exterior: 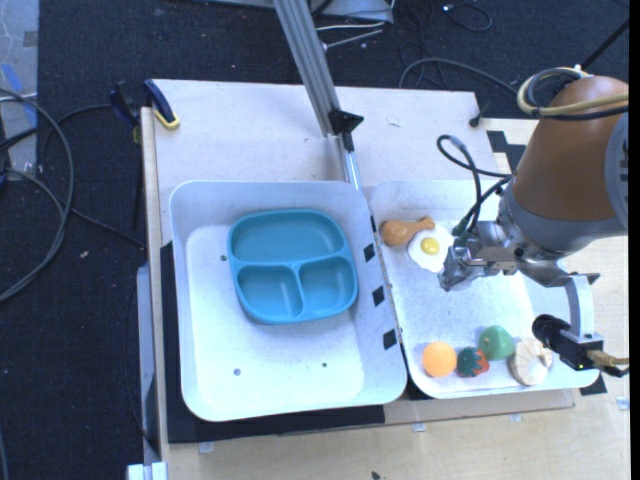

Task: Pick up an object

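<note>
My gripper (452, 274) hangs low over the right bin (480, 386), just right of a toy fried egg (429, 248) and close to its edge. A toy chicken drumstick (404, 231) lies left of the egg at the bin's far left. Along the bin's near side sit an orange ball (439, 359), a small red and green toy (472, 362), a green ball (495, 343) and a pale shell-like toy (528, 364). Nothing shows between the fingers.
The left bin (200, 358) holds a blue three-compartment plate (293, 265). A slanted metal pole (310, 53) rises from the back between the bins. The arm's grey and orange body (575, 168) overhangs the right bin's far right side.
</note>
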